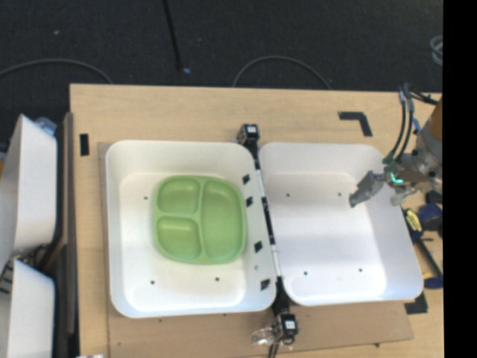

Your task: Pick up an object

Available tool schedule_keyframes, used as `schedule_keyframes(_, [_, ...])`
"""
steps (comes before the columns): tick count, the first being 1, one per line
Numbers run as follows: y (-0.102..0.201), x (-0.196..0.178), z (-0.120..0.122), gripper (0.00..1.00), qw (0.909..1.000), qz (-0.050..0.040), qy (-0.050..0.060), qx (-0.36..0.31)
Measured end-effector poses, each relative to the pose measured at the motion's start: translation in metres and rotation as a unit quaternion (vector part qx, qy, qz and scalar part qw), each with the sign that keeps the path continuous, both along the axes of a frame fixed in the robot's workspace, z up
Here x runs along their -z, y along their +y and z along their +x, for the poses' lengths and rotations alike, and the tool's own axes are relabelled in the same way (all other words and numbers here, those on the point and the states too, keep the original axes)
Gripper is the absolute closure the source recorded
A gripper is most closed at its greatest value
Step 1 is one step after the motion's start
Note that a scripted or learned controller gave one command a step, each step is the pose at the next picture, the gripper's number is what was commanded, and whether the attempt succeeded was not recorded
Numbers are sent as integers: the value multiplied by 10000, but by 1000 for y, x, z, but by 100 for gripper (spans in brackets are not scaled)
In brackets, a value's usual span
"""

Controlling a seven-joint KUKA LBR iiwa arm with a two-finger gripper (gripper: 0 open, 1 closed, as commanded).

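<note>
While gripper (365, 189) hangs over right bin (335, 274), finger opening cannot be told; nothing seen held. Green divided plate (200, 218) lies in left bin (123, 274), well apart. Grasp risked on bare floor; thin rim likely missed.

Light wooden bench top (186, 107), bearing two shallow white plastic bins side by side: left bin (123, 222), right bin (335, 259). Black clips (248, 133) at the seam between them. Black L-shaped marker (356, 121) on the wood near the back right corner. Dark carpeted floor (223, 21) behind, with thin cables (279, 60) lying on it.
</note>
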State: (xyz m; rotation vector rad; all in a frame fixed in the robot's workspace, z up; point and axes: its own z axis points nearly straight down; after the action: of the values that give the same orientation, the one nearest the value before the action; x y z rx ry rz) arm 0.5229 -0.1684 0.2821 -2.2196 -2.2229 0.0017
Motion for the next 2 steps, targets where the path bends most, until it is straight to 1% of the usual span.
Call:
schedule_keyframes(1, [0, 0, 0, 0, 10000, 0, 1, 0])
schedule_keyframes(2, [-4, 43, -1, 0, 10000, -3, 9, 7])
